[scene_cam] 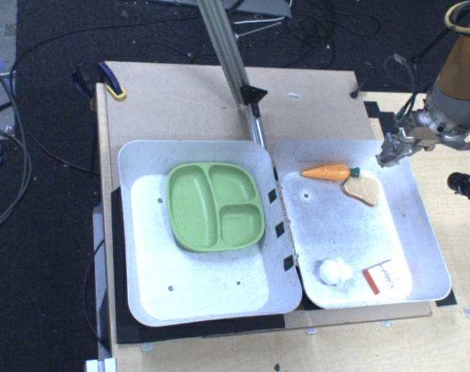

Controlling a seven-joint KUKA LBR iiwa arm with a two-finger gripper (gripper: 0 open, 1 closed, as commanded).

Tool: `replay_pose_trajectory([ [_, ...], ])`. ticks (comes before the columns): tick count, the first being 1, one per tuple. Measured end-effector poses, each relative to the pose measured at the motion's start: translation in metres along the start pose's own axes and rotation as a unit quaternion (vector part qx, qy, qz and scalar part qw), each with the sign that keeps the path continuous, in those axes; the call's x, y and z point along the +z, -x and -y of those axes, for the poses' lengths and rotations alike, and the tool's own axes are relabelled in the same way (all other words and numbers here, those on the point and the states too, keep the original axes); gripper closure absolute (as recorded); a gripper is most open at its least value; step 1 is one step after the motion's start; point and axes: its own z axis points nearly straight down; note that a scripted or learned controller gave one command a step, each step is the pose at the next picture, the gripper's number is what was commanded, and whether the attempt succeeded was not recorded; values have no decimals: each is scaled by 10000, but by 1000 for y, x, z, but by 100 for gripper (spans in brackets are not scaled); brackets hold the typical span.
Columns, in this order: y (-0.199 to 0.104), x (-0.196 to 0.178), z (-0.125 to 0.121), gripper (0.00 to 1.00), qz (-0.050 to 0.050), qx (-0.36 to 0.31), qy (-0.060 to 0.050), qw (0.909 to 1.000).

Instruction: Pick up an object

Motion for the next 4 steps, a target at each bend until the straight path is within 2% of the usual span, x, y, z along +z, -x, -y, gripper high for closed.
replay_pose_trajectory([
  [1, 0, -37, -1, 100, -1, 4, -10, 10000],
  [2, -54, -27, 8, 100, -15, -10, -43, 10000],
  [3, -102, -26, 36, 100, -19, -12, -46, 10000],
  [4, -146, -14, 50, 100, -15, -11, -48, 10000],
])
